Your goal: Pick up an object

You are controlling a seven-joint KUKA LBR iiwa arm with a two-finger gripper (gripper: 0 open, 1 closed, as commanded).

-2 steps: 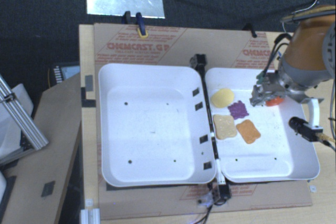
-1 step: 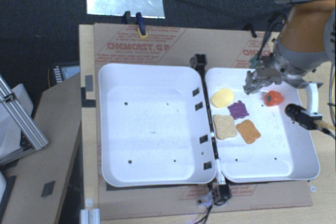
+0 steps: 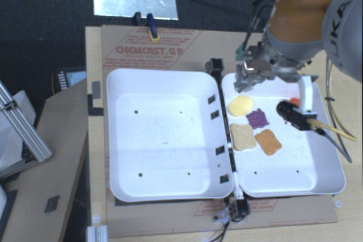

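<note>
You'll see the gripper [image 3: 245, 81] in the upper right of the frame, over the upper left corner of the right bin [image 3: 295, 187]. You cannot tell whether it is open or closed. Just below it lies a yellow piece [image 3: 240, 105], with a purple piece [image 3: 258, 118] beside it to the lower right. Lower still, a tan slice [image 3: 243, 136] and an orange-brown slice [image 3: 268, 141] lie side by side. The left bin [image 3: 164, 133] sits alongside on the surface [image 3: 334, 93].
</note>
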